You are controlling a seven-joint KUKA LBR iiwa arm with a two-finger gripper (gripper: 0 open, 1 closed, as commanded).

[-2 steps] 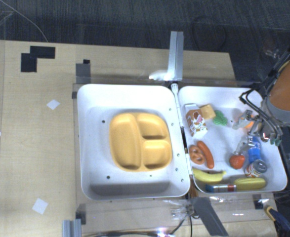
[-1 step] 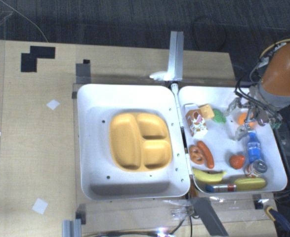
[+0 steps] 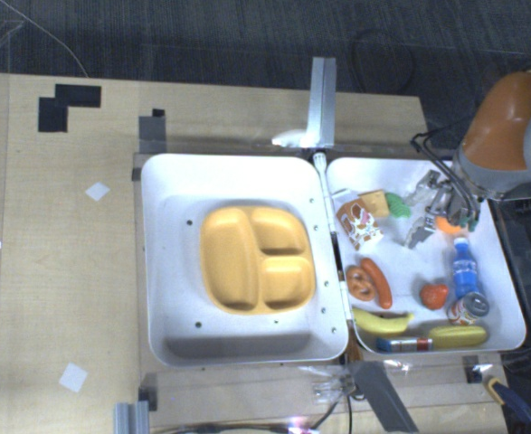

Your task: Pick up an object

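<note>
My gripper (image 3: 422,211) hangs over the upper middle of the right bin (image 3: 511,307), open, with nothing between its fingers. Just left of it lie a green piece (image 3: 398,205) and a red-and-white carton (image 3: 359,221). A small orange object (image 3: 449,225) sits right beside the gripper on its right. Below that a blue bottle (image 3: 464,272) lies on the bin floor. Lower in the bin are a pretzel-like toy (image 3: 370,283), a red tomato (image 3: 434,294), a banana (image 3: 382,321) and a can (image 3: 470,308).
The left bin (image 3: 170,242) holds a yellow divided tray (image 3: 254,258). A yellow item (image 3: 459,335) and a marker (image 3: 405,344) lie along the right bin's front wall. A metal post (image 3: 323,98) stands behind the wall between the bins. The arm (image 3: 509,134) reaches in from the right.
</note>
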